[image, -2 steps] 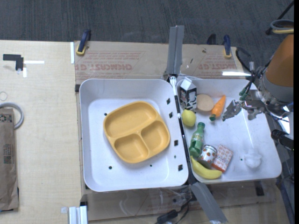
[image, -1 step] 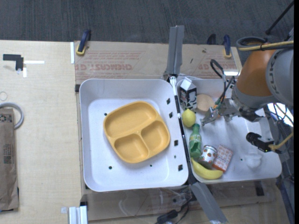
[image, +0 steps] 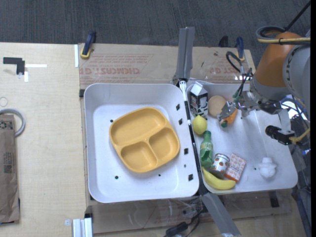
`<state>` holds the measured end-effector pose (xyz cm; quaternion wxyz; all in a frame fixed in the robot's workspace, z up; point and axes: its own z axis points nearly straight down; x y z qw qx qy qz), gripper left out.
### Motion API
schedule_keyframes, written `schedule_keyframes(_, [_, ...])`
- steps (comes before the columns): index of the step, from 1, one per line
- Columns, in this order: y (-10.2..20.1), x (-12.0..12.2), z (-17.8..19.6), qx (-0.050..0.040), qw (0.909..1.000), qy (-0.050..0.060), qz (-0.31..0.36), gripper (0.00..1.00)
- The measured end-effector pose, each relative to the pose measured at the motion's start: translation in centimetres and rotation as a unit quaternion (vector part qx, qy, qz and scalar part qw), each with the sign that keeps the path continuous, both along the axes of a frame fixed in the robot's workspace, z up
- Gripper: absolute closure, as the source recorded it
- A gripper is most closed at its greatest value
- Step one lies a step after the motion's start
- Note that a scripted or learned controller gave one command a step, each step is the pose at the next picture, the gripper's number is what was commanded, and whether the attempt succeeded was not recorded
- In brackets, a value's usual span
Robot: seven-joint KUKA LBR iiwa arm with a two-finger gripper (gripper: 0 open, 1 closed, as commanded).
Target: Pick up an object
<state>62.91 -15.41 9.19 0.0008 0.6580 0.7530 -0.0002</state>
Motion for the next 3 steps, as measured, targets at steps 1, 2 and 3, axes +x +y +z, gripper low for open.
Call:
schedule_keyframes(1, [0.0, -0.1, 0.8, -0.0001, 1.0000, 0.001, 0.000, 1.00])
schedule_keyframes(2, [6.2, 0.6, 12.3, 0.0000, 0.9998, 0.000, 0.018, 1.00])
schedule_keyframes(3, [6.2, 2.8, 16.7, -0.0003, 0.9997, 0.000, 0.023, 1.00])
